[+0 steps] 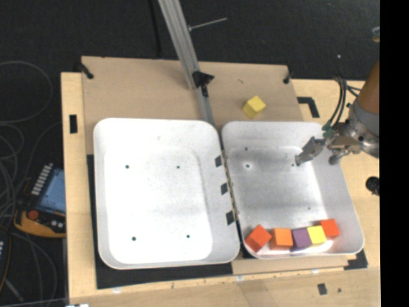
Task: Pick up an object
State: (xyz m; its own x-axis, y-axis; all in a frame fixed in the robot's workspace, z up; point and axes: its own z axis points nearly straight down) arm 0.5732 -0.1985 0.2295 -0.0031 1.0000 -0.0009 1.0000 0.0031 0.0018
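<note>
A row of blocks is lying along the near wall of the right bin (332, 190), nearest the camera. From left to right the row is reading: a red block (259, 236), tilted and sitting at the near left corner; an orange block (282, 236); a purple block (300, 237); a yellow block (317, 235); and a second red block (330, 228), set slightly further back. Neighbouring blocks are touching or nearly touching one another.

The left bin (160, 190) is sitting beside the right bin, the two meeting along a shared seam fitted with small dark clips. Both bins are resting on a tan bench (147, 88).

A yellow cube (254, 106) is lying on the bench behind the right bin, outside both bins and well apart from the row.

A grey metal post (182, 40) is rising at a slant from the bench just behind the seam.

The arm (367, 107) is reaching in from the right over the far right corner of the right bin. The gripper (310, 151) is pointing left above the far part of that bin, well apart from the row of blocks. Nothing is showing between its fingers; how far they are parted cannot be told at this size
</note>
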